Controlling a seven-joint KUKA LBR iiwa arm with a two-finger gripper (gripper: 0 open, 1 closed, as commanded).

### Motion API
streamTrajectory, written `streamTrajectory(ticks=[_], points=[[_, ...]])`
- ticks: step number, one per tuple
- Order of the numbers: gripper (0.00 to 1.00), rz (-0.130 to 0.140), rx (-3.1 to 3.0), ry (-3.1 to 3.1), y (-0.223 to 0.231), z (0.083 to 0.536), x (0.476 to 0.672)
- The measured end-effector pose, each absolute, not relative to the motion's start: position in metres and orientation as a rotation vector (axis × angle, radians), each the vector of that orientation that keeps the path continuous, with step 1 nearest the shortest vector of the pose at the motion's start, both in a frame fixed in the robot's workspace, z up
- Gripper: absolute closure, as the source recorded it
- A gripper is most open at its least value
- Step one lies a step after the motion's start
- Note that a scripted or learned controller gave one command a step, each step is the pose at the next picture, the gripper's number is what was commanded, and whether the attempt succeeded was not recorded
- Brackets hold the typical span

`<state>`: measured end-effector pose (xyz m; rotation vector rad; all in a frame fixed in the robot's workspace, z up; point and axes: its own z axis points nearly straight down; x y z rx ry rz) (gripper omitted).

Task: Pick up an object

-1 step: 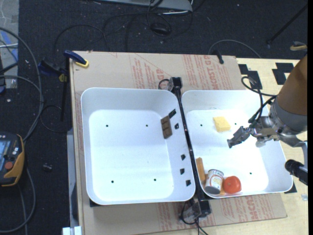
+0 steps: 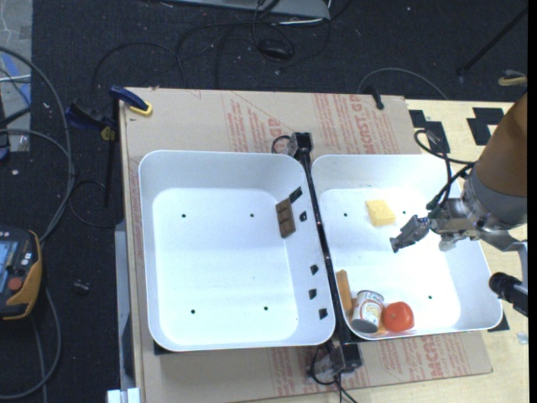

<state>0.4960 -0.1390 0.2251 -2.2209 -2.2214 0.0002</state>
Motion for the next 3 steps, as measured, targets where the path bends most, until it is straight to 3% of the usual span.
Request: streamTrajectory(ticks=[1, 3], points=[[0.00, 0.005, -2.218, -2.218, -0.135, 0.163, 0.493], [0.00, 0.002, -2.220, -2.220, -0.130, 0.091, 0.491]])
